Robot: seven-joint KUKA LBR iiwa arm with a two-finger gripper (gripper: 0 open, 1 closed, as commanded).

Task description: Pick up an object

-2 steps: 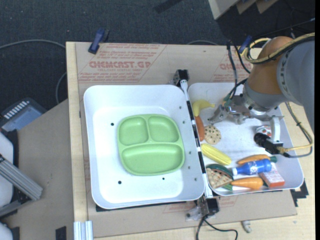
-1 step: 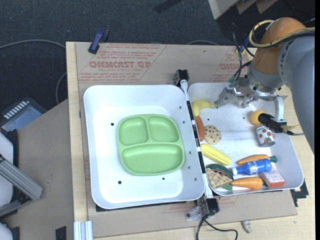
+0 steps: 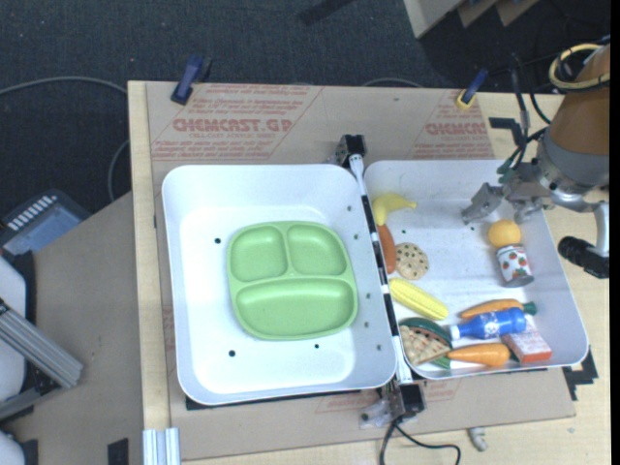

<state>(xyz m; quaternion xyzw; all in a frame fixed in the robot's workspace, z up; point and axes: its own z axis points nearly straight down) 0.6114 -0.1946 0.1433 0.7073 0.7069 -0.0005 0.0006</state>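
My gripper (image 3: 506,201) hangs over the far right part of the right bin (image 3: 438,184). Its fingers look open, spread wide, with nothing between them. A small orange fruit (image 3: 504,232) lies just in front of it, apart from the fingers. Below the fruit a little can (image 3: 513,264) with a red label lies on the bin floor. Along the bin's left side are a yellow banana (image 3: 392,204), a red sausage (image 3: 387,248), a cookie (image 3: 411,260) and a corn cob (image 3: 418,302).
At the right bin's near edge lie a pizza slice (image 3: 424,342), two carrots (image 3: 480,356), a blue bottle (image 3: 499,325) and a red box (image 3: 528,347). The left bin (image 3: 194,260) holds a green divided plate (image 3: 291,279). A black divider (image 3: 373,250) runs between the bins.
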